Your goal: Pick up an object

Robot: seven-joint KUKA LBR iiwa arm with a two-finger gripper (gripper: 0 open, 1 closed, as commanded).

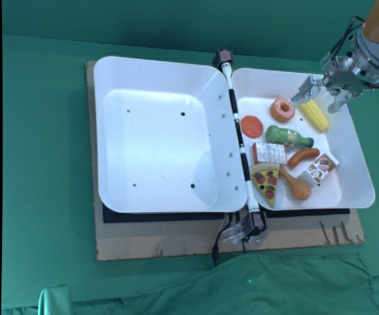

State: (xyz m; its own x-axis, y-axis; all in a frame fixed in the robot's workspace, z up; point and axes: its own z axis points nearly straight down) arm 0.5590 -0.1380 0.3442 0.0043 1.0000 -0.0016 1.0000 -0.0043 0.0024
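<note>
The right bin (pixel 353 143) holds several toy foods: a pink donut (pixel 282 109), a yellow corn cob (pixel 313 115), a red disc (pixel 252 126), a green bottle (pixel 288 136), a small carton (pixel 269 153), a sausage (pixel 303 157), a pizza slice (pixel 266 182), a drumstick (pixel 296 187) and a little box (pixel 322 168). My gripper (pixel 321 96) hangs open above the bin's far right part. Its fingers (pixel 305 89) straddle the upper end of the corn cob, with nothing held between them.
The left bin (pixel 120 77) lies beside the right one, parted by a white and black bar (pixel 237 136). Both bins rest on a cardboard sheet (pixel 176 245) over green cloth. The arm comes in from the upper right corner.
</note>
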